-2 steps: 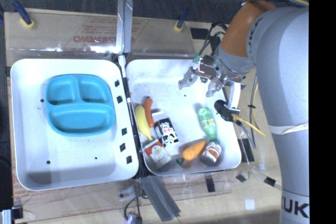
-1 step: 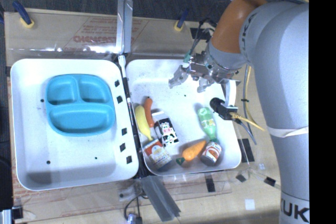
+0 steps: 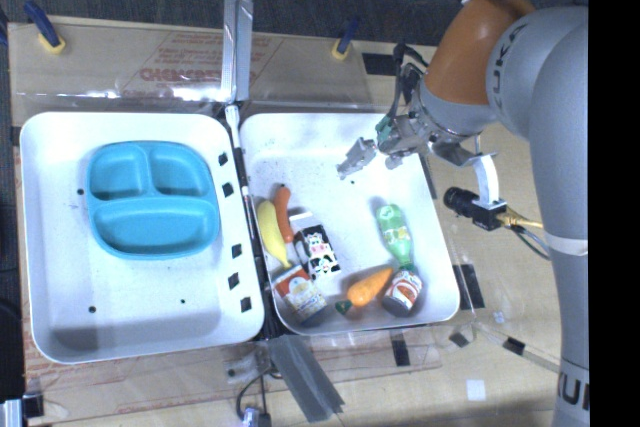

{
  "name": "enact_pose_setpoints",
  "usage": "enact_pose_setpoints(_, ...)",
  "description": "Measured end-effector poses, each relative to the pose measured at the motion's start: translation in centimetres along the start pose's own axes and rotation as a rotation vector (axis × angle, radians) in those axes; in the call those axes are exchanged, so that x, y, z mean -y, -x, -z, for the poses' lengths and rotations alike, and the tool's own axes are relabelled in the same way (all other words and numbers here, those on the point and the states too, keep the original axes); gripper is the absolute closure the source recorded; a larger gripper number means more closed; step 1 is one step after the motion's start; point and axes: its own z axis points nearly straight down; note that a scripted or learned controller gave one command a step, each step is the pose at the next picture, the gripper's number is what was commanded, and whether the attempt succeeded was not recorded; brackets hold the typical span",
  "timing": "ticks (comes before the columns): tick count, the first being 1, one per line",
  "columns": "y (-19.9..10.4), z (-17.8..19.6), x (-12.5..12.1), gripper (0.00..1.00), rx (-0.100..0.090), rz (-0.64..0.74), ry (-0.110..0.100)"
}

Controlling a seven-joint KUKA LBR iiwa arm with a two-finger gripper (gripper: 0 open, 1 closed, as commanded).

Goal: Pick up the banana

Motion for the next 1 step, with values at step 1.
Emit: enact_pose_setpoints(1,-8.35,-7.87,1.69,0.00,0.015,0.542,0.013)
